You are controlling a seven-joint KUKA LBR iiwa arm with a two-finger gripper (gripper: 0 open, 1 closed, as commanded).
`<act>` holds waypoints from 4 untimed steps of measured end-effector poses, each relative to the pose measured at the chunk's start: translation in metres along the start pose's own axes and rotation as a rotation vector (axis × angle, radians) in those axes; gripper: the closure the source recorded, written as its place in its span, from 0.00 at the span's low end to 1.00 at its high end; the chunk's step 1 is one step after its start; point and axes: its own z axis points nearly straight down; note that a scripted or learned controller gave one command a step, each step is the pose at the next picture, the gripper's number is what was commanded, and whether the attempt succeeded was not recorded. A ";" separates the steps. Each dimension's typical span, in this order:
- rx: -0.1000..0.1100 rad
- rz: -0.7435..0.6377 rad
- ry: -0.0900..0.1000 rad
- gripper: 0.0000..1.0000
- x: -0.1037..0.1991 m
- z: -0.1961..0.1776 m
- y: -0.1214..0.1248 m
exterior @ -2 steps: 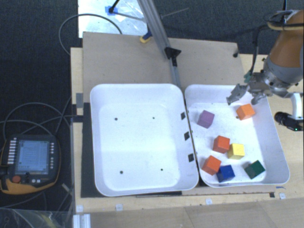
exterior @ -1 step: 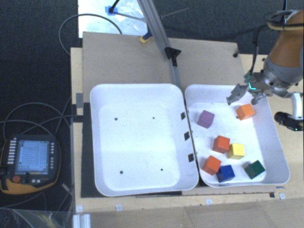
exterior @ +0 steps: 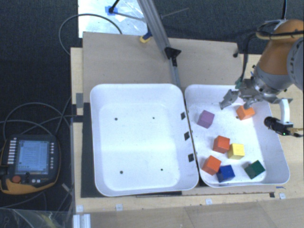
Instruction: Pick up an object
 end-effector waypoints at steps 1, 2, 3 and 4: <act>0.001 0.000 0.001 0.00 0.006 0.061 0.000; -0.004 0.001 -0.001 0.00 0.006 0.077 0.001; -0.007 -0.001 -0.001 1.00 0.006 0.065 0.002; -0.009 0.001 -0.002 1.00 0.005 0.010 0.014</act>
